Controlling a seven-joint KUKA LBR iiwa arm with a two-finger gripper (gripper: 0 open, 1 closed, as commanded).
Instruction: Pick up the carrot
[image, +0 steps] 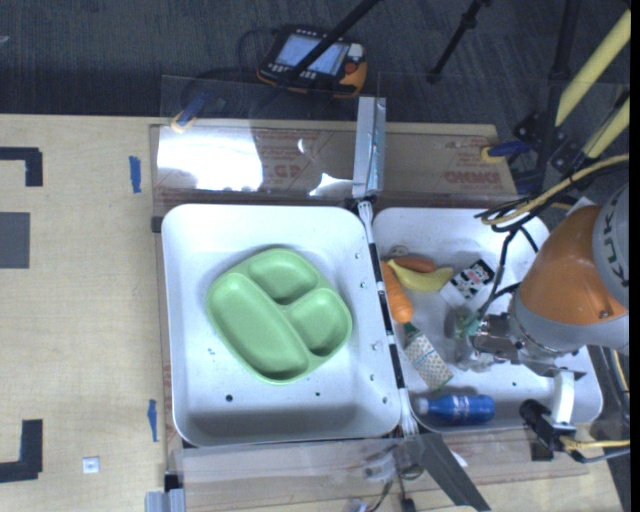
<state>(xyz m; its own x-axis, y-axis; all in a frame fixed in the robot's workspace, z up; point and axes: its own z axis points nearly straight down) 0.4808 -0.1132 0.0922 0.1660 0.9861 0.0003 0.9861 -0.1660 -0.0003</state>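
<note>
Two white bins side by side on the desk (70, 300). Left bin (200, 390) holds a green divided plate (280, 315), roughly centred. Right bin (570, 390) holds the clutter: carrot (398, 298) lies against the left wall, along the divider, with a banana (420, 278) just beside its upper end. A mesh-patterned packet (428, 360) sits below the carrot; a blue bottle (456, 406) lies on its side near the front wall. Arm enters from the right. Gripper (468, 338) low in the right bin, right of the carrot and apart from it. Cannot tell how the gripper is set; nothing seen held.
</note>
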